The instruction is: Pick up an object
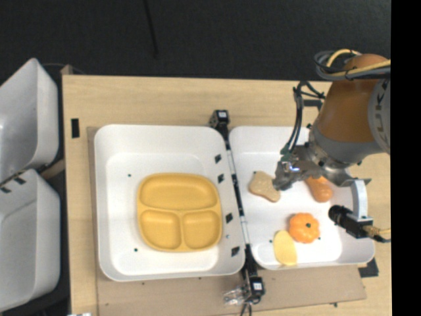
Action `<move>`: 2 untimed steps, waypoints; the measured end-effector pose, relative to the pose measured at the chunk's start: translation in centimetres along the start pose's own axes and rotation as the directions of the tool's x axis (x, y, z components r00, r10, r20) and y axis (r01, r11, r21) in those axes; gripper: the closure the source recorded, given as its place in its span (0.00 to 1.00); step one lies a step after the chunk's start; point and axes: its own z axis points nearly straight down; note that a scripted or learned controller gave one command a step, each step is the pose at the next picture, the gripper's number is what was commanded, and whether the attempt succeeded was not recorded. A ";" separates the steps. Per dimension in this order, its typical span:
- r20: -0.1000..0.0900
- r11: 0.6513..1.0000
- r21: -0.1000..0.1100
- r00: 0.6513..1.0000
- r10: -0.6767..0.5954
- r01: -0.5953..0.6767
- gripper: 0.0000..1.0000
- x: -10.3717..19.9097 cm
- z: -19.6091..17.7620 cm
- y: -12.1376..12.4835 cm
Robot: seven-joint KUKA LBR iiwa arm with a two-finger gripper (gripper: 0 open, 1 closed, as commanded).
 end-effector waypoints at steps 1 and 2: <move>0.000 1.000 0.001 1.000 0.001 -0.001 1.00 4.5 0.3 -1.0; 0.000 1.000 -0.002 1.000 -0.001 0.001 1.00 9.3 -0.5 -1.0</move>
